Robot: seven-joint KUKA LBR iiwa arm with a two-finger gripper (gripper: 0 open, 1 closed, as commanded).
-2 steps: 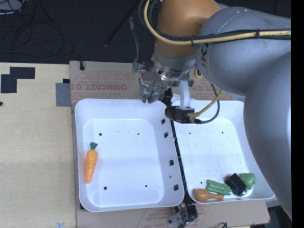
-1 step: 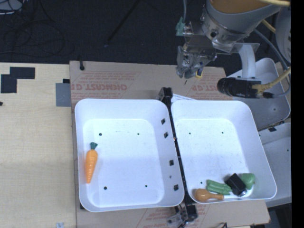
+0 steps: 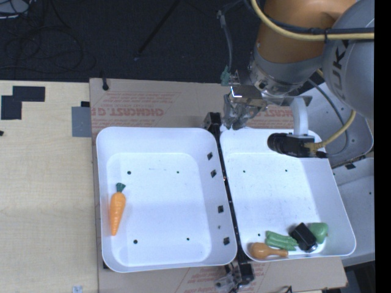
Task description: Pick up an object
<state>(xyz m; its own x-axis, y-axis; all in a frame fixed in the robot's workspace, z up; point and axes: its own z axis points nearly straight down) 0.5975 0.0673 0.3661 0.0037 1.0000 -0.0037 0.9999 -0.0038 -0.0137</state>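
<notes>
An orange toy carrot (image 3: 116,208) with a green top lies at the left side of the left bin (image 3: 156,140). In the front right corner of the right bin (image 3: 287,182) lie a green pod-shaped toy (image 3: 280,240), a tan pear-shaped toy (image 3: 266,251), a black block (image 3: 303,236) and a green leafy piece (image 3: 319,229), crowded together. My gripper (image 3: 235,122) hangs above the far left corner of the right bin, near the divider between the bins. It is far from all the objects. Nothing shows between its fingers.
A black cylindrical part (image 3: 291,144) on a white bracket sticks out over the far edge of the right bin. The bins rest on a cardboard sheet (image 3: 153,105). The divider (image 3: 221,182) between the bins carries small black clips. Cables hang near the wrist.
</notes>
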